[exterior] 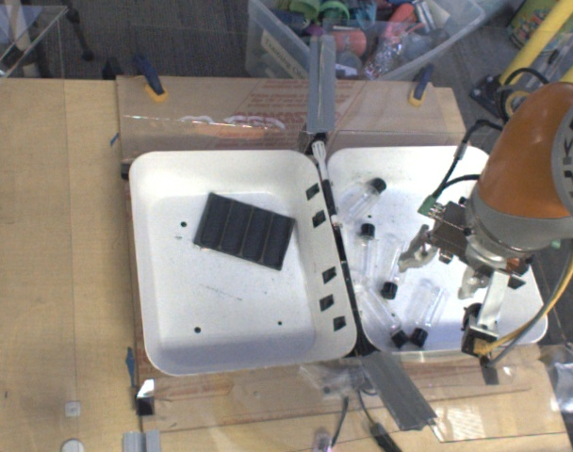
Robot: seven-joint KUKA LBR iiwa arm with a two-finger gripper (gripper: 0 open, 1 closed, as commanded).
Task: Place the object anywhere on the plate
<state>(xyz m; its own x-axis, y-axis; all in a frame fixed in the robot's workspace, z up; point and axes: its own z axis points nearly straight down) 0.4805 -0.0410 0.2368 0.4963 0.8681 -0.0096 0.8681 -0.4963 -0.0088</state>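
In the camera view, the gripper [444,269] hangs over the right bin [513,332], near its right edge, fingers spread apart with nothing between them. Small clear vials with black caps [367,229] lie scattered on that bin's floor, the nearest just left of and beneath the gripper. The plate [244,231], a dark ribbed slab, lies in the left bin [164,347], well apart to the left across the divider, its long axis running diagonally toward the bin's near-right corner.

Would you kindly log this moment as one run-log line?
arm: over right bin | gripper: above small clear black-capped pieces, nothing seen held | dark ridged plate: left bin, bare | placement: not done
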